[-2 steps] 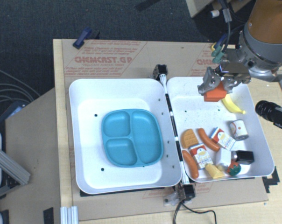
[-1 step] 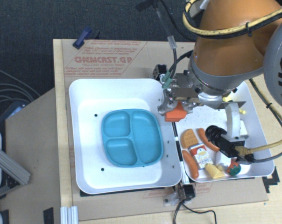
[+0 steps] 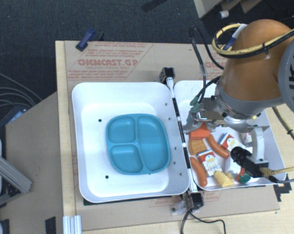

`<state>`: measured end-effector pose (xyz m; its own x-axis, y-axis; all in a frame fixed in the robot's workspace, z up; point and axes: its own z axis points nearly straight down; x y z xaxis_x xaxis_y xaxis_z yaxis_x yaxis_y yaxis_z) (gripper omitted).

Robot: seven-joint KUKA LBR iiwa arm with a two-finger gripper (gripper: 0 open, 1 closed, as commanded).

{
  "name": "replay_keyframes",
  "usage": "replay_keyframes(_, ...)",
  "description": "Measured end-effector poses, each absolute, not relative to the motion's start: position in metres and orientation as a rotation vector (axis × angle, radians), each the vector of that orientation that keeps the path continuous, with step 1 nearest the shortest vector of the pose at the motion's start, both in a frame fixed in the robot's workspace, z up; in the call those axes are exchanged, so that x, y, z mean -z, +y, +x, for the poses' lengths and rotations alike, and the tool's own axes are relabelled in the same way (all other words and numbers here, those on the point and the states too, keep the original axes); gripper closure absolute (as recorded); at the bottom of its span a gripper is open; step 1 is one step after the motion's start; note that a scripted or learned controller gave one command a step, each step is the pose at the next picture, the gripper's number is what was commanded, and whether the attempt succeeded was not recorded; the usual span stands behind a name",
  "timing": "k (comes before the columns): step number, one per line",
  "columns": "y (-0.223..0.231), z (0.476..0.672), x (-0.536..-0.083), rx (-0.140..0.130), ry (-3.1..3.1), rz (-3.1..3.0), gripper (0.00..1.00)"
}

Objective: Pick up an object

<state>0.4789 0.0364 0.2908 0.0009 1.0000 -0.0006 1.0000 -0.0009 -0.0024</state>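
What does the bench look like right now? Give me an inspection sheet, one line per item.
Surface: bench board printed with red lettering, bearing two white bins side by side.
Job's things: right bin holds a pile of toy food, including a hot dog, an orange carrot-like piece and a yellow piece.
Clutter: blue divided plate in the left bin; small blue object at the board's far edge.
Grippers: the arm hangs over the right bin; finger state cannot be told.
Cables: black and yellow cables along the arm; grey cables on the floor at left.
Surroundings: dark carpet.

Toy food pieces [image 3: 210,157] heaped in right bin [image 3: 272,165], sausages among them.
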Motion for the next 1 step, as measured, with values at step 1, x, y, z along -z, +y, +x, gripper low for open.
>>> replay_keyframes(1, -0.0383, 0.4794, -0.3318, 0.000, -2.221, -2.223, 1.00)
